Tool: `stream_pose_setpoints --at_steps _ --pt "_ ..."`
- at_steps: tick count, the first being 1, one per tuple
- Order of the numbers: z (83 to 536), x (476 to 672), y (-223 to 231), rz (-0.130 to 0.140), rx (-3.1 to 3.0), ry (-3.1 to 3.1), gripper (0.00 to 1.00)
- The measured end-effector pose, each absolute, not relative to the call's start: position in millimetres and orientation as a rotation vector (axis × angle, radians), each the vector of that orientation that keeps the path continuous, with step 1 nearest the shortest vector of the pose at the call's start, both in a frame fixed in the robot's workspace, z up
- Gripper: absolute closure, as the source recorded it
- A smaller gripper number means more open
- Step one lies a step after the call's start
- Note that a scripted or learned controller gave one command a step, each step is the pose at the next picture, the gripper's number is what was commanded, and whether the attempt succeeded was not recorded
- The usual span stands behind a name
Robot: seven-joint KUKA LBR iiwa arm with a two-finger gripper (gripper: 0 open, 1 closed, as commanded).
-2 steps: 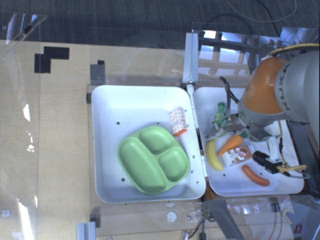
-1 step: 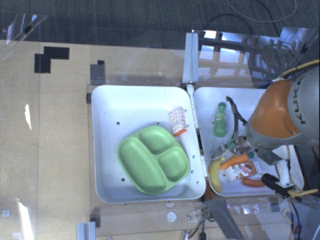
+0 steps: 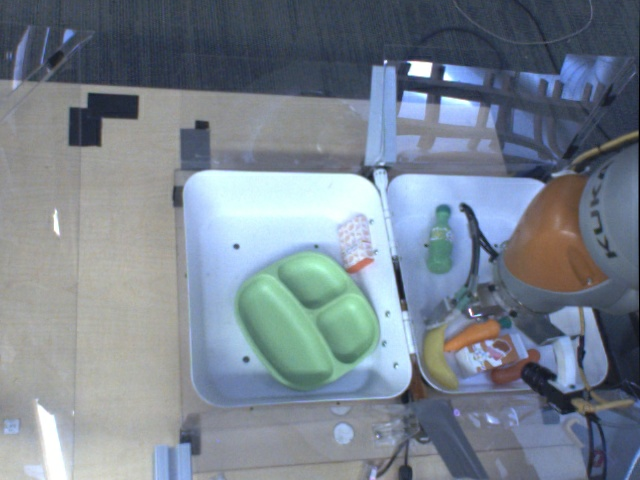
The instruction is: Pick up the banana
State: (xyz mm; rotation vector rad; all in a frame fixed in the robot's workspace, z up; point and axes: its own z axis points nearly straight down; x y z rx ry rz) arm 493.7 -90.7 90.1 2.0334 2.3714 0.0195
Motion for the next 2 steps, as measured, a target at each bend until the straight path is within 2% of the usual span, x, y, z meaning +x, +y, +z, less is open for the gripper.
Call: stream_pose_setpoints --at_steps 1,2 --pt "102.5 497.2 -91.0 0.026 2.027 2.366 1.00" --pt "102.5 497.2 -91.1 0.026 2.027 2.366 0.00"
